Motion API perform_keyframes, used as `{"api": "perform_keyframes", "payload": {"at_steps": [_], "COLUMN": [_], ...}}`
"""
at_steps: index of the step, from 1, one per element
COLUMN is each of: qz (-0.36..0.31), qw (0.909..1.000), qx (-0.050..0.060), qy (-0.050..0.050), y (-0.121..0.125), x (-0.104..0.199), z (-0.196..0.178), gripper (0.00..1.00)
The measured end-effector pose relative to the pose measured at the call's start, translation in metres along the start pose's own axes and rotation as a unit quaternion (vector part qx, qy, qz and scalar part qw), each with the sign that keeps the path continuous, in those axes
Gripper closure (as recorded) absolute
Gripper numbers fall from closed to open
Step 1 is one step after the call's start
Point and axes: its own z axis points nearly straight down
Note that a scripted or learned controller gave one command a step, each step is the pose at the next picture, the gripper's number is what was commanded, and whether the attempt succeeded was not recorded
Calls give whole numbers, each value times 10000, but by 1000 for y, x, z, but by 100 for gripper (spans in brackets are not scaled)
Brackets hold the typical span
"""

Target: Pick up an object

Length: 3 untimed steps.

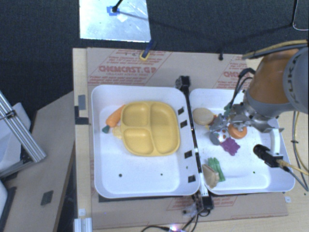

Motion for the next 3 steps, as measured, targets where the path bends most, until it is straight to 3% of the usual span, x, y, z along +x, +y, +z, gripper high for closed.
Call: {"api": "perform_keyframes", "payload": {"at_steps": [1, 2, 3], "qz": [-7, -1, -6], "qw": [9999, 9999, 9998], "qx": [-151, -159, -184], "qy": [-34, -39, -42], "y": [9, 10, 12], "x": [-1, -2, -2], "z": [40, 44, 33], "gripper": [0, 0, 100]}}
